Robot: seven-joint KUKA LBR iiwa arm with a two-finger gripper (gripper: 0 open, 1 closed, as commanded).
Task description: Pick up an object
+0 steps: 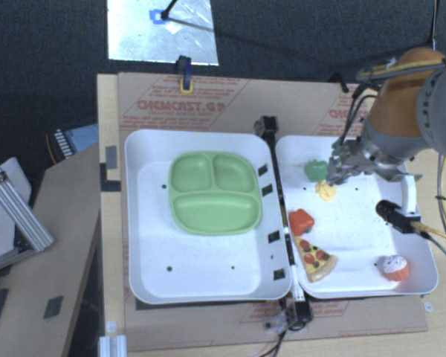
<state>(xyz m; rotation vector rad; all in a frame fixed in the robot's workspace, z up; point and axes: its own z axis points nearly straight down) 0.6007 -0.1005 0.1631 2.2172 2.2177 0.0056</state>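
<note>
Here the end effector (334,177) hangs just above the yellow toy (326,191) in the right bin (420,270); its opening cannot be told.

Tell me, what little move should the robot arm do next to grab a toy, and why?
Probably a short drop straight down. The gripper hangs in the right bin, just above the small yellow toy and beside the green one. Nothing shows between its fingers, so nothing is picked up yet. The yellow toy lies closest beneath it, apart from the red toy and the pizza slice.

The board (208,99) under the bins bears red print reading "CHEMCAST GP".
</note>
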